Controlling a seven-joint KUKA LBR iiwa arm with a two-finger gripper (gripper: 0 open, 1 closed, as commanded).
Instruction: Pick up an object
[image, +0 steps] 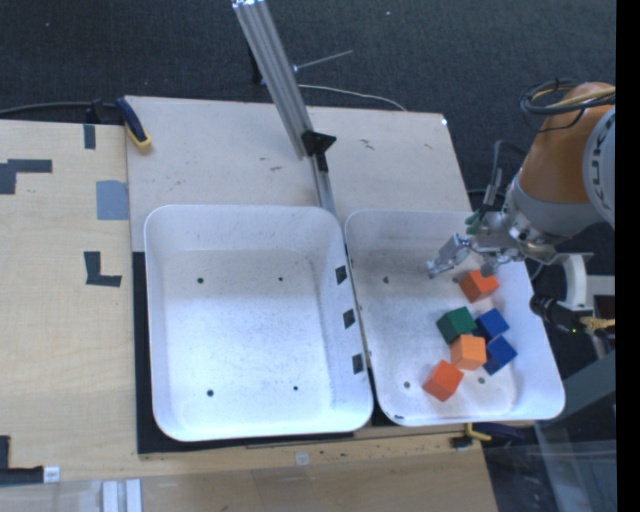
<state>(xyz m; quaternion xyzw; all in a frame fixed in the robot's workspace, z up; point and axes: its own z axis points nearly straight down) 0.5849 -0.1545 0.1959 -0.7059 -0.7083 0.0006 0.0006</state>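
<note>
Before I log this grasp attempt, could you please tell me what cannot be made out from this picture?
- Camera view: whether the grey metal gripper is open or shut; too small and blurred.
- Whether it touches the orange cube beside it; unclear.
- The grey and orange arm is cut off by the right edge.

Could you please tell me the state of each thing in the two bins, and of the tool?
Left bin: holds no blocks.
Right bin: holds six blocks along its right side.
Top orange block: loose, just under the tool.
Green block: loose, in the cluster.
Blue blocks: loose, beside the middle orange block.
Bottom orange block: loose, tilted.
Tool: over the right bin, grasping nothing visible.
</note>
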